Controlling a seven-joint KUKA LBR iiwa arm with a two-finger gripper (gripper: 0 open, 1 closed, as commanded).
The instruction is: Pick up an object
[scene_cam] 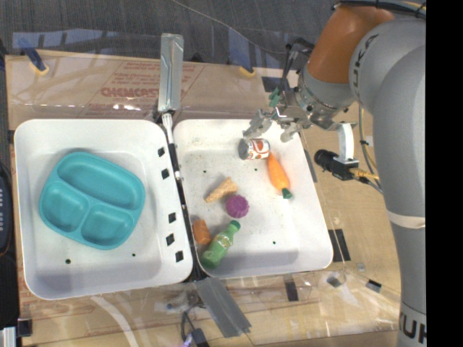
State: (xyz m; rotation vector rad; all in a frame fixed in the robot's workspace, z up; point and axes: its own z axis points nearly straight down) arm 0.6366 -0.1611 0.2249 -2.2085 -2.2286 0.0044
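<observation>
My gripper [272,129] hangs over the far edge of the right bin [304,223], its two fingers [254,128] spread open with nothing between them. Just below it a small red and white can [257,149] lies on its side. To the can's right, an orange carrot [277,173] lies along the bin's right wall. Nearer the middle are a tan wedge [220,190] and a purple ball-like toy [236,206]. A green bottle [221,243] and a small orange piece [200,231] sit in the near left corner.
The left bin [43,266] holds a teal divided plate [90,199]. A grey divider bar [171,71] runs back from between the bins. The arm's cables and a black fitting [334,163] hang by the right bin's right wall.
</observation>
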